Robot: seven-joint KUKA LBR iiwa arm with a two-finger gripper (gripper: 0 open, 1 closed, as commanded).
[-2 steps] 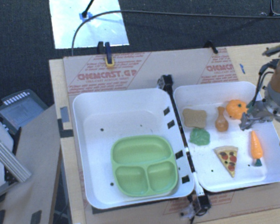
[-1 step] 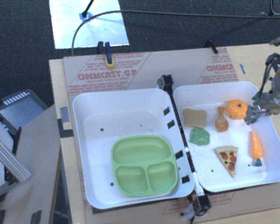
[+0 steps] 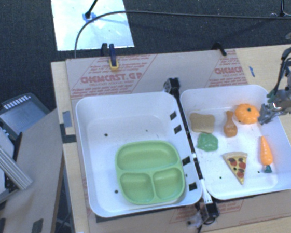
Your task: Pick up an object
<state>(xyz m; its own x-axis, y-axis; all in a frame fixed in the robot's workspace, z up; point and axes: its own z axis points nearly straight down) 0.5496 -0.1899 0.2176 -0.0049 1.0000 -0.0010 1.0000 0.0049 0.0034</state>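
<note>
Right bin (image 3: pixel 285 175), contents: one orange pumpkin (image 3: pixel 247 113), round and ribbed, at the far edge just beside the gripper (image 3: pixel 268 114); finger state cannot be told. One each: carrot (image 3: pixel 265 152), pizza slice (image 3: pixel 237 165), green lump (image 3: pixel 208 142), tan slice (image 3: pixel 202 122), small gourd (image 3: pixel 230 125). Left bin (image 3: pixel 91 119): one green divided plate (image 3: pixel 149 171).

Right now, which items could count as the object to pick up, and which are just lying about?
Job candidates, in the right bin: orange pumpkin, carrot, pizza slice, green leafy piece, tan bread slice, small brown gourd. The pincer sits beside the pumpkin.

Lying about: green divided plate in the left bin, yellow clamp, cardboard sheet.
</note>
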